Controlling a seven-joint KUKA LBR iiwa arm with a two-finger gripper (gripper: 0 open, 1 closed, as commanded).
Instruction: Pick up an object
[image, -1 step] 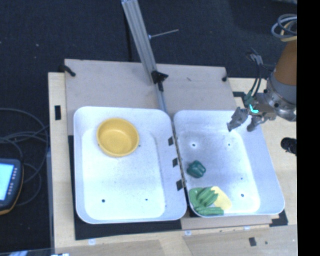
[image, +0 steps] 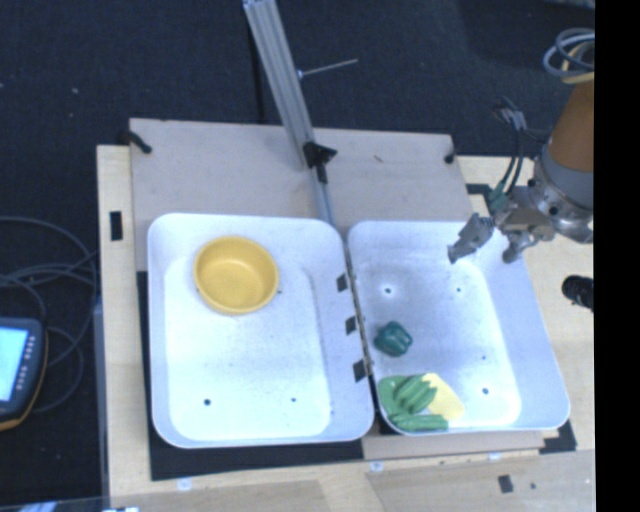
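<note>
My gripper (image: 492, 243) hangs over the far right corner of the right bin (image: 520, 330), its two fingers spread open with nothing between them. Well below it in that bin lies a small dark green object (image: 392, 339) near the left wall. At the bin's front left corner a bunch of light green pods (image: 408, 396) rests against a yellow piece (image: 445, 400). A yellow bowl (image: 236, 275) stands upright in the far left part of the left bin (image: 250, 400).
A slanted metal rail (image: 290, 95) runs from the top down to the gap between the bins. A handheld screen (image: 15, 365) and cables lie off the bench at left. Black clips (image: 352, 325) sit along the divider.
</note>
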